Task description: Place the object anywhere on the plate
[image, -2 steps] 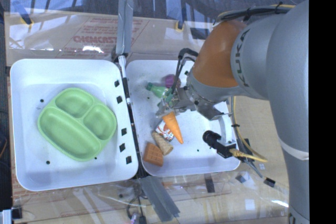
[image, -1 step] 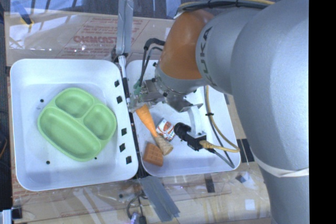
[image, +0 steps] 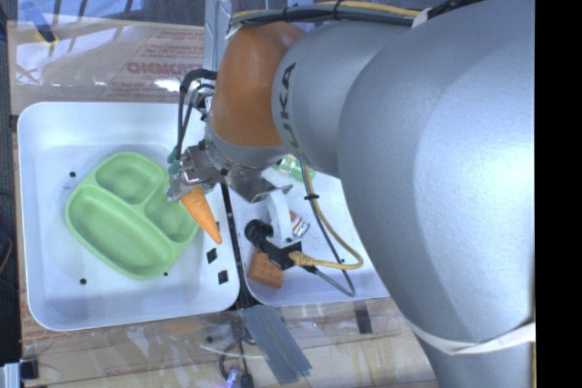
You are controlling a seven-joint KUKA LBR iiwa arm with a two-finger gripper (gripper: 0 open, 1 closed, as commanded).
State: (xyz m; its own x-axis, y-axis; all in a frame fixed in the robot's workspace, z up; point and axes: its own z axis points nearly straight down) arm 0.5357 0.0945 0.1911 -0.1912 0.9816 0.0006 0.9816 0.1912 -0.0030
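On the surface [image: 136, 336] sit two white bins; our tool [image: 186, 182] pinches the orange carrot [image: 202, 213] at the green plate's [image: 118, 227] edge; next we think it must let go.

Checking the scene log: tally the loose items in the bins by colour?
Green: 1, the sectioned plate in the left bin
Orange: 1, the carrot hanging at the gripper, over the plate's right edge
Brown: 1, a small block in the right bin
Total: 3; the arm hides more of the right bin.
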